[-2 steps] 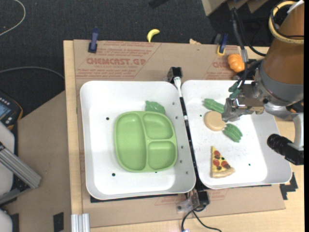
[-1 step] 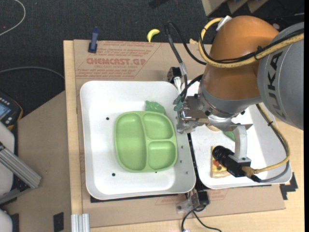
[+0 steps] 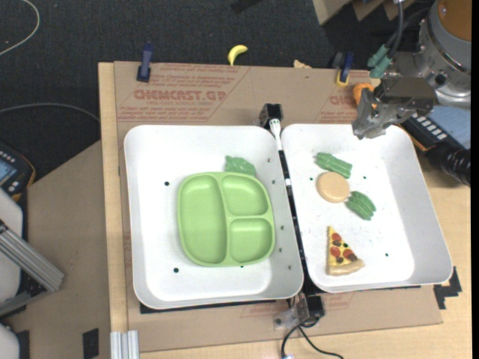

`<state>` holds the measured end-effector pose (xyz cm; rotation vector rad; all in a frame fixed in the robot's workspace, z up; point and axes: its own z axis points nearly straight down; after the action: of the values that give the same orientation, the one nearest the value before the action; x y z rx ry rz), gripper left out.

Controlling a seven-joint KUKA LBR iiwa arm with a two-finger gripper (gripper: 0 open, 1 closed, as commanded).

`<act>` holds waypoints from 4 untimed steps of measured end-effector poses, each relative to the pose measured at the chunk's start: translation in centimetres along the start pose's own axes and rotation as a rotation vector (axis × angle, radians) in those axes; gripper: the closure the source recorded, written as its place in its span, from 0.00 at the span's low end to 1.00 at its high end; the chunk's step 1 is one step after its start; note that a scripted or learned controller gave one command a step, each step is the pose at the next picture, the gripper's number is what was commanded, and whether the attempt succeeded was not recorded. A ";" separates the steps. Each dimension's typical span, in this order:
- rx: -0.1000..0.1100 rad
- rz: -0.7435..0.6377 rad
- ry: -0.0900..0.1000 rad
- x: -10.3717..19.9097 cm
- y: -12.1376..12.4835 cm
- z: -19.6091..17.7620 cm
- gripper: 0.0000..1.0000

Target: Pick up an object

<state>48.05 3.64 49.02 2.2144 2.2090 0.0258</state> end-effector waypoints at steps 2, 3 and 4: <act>0.019 -0.004 -0.002 5.8 -0.3 11.7 1.00; 0.017 -0.005 -0.002 5.8 -0.2 10.7 1.00; 0.015 -0.006 -0.003 5.9 -0.2 9.6 1.00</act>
<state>48.10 9.54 39.39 2.2143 2.2217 0.0065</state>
